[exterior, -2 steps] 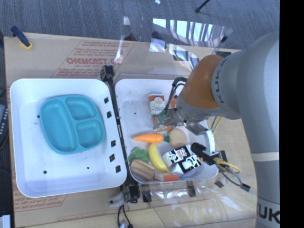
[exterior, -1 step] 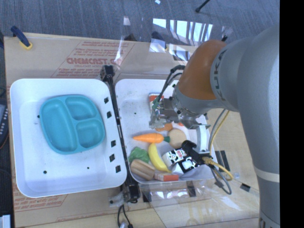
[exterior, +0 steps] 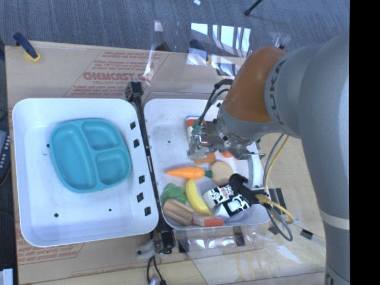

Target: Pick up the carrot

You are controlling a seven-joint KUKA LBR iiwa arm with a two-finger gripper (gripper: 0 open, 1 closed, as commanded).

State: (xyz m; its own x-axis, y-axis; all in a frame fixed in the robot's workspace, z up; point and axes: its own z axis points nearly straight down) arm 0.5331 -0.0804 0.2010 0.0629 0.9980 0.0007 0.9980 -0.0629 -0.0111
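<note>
The carrot [exterior: 185, 172], orange with a green stub at its right end, lies on its side in the middle of the right bin [exterior: 166, 123]. My gripper [exterior: 199, 145] hangs low in the same bin, just above and slightly right of the carrot, with the arm's orange band [exterior: 252, 94] behind it. A small orange piece [exterior: 207, 157] sits directly beneath the gripper, between it and the carrot. The carrot rests free on the bin floor.
Crowded around the carrot are a beige round item [exterior: 221, 171], a yellow banana [exterior: 198, 196], a green leafy item [exterior: 173, 193], a tan bread-like piece [exterior: 177, 211] and a black-and-white patterned item [exterior: 229, 199]. The left bin [exterior: 29, 206] holds a blue divided plate [exterior: 90, 154].
</note>
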